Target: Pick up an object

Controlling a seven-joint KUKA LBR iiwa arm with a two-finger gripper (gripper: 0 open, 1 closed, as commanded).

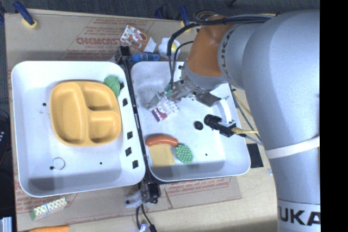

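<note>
One view looks down on the right bin (235,163), where the gripper (173,93) sits low over a crumpled packet (162,107). The packet lies just below-left of the jaws, seemingly touching, long axis slanting. Whether the jaws are spread or closed on it cannot be told; the wrist hides them.

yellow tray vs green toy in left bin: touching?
Touching. The camera view shows the green toy pressed against the yellow tray's upper right corner, with no white of the left bin between them.
</note>
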